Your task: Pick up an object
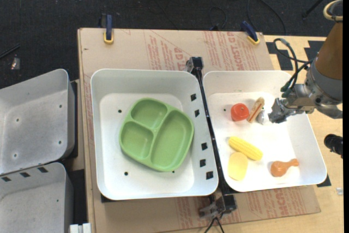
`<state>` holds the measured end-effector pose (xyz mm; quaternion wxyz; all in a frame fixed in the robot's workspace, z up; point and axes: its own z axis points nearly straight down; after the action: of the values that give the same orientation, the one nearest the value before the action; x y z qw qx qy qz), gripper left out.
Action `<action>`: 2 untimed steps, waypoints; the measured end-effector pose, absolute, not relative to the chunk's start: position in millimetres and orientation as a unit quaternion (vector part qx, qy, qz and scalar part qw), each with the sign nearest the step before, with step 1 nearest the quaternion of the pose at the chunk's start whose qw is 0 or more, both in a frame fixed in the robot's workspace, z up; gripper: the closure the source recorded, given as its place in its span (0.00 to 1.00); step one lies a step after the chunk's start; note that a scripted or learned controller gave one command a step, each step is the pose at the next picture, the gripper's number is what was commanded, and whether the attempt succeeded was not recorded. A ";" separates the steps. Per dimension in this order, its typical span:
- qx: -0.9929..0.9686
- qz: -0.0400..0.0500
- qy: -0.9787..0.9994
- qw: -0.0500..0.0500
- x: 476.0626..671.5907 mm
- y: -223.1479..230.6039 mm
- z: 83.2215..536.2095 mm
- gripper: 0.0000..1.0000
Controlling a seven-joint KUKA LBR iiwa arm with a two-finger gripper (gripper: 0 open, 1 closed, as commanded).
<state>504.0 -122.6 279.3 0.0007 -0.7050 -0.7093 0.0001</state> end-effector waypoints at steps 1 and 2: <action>-0.705 0.000 -0.709 0.001 498.7 -73.6 278.2 1.00; -0.705 0.000 -0.709 0.001 501.6 -28.0 257.5 1.00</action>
<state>501.6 -28.0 257.5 0.0007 -0.7052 -0.7090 0.0004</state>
